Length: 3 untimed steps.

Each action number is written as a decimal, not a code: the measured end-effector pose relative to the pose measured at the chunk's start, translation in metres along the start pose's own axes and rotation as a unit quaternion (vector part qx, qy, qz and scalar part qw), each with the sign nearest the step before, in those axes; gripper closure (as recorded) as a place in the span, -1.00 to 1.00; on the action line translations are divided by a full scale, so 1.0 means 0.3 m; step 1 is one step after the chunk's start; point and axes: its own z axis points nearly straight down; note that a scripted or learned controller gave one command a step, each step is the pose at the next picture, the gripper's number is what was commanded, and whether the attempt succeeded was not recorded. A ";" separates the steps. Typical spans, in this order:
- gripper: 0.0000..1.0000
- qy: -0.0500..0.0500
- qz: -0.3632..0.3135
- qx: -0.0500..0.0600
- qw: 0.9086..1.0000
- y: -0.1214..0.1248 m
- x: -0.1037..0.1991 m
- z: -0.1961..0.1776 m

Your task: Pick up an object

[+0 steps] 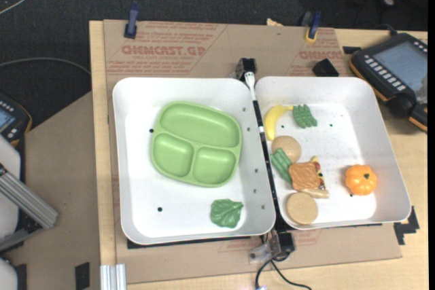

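Bench w/ 2 white bins [129, 146]: green tray [196, 144] left, toy food (pumpkin [360, 180]) right.

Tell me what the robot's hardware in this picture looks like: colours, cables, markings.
By the right bin sits a black handheld pendant with an orange rim, a dark screen and a row of buttons. A thin black cable trails off the front edge below the bins.

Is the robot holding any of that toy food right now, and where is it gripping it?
Nothing is held. The banana, pumpkin and leaf all lie loose in the bins.
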 end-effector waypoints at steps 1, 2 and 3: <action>1.00 0.004 -0.003 0.006 1.000 -0.135 0.023 0.098; 1.00 0.000 -0.006 -0.007 1.000 -0.091 0.080 -0.509; 1.00 0.004 -0.003 0.007 1.000 -0.129 -0.006 -0.223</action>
